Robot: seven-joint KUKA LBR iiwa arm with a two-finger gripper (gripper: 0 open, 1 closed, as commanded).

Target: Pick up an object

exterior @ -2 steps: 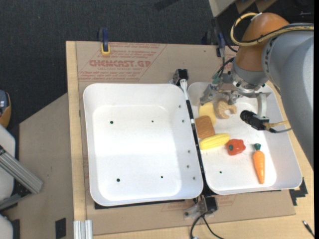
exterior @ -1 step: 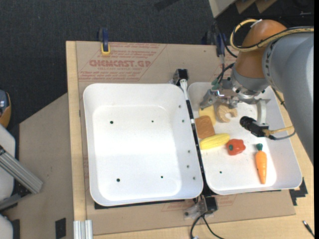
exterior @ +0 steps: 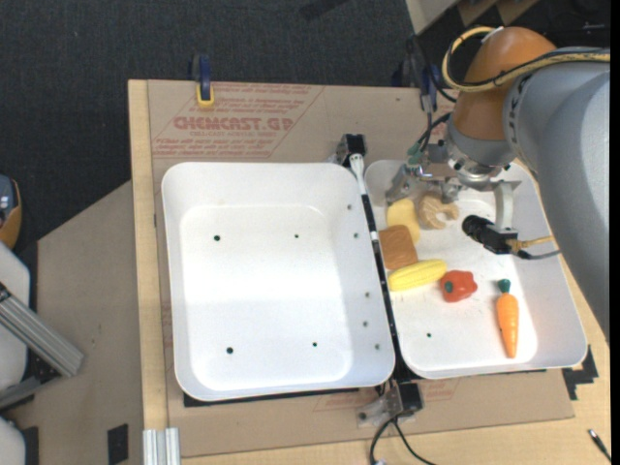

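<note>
Robot gripper (exterior: 433,184) sits low at back of right bin (exterior: 542,342), over a beige object (exterior: 437,212). Fingers' state: can't tell. Nearby: yellow corn (exterior: 416,276), red pepper (exterior: 459,286), carrot (exterior: 508,323).

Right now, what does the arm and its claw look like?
The arm is bulky and grey, with an orange band above the wrist and a yellow-edged cable looping around it. The claw is a small metallic silver assembly with thin wires running into it.
</note>
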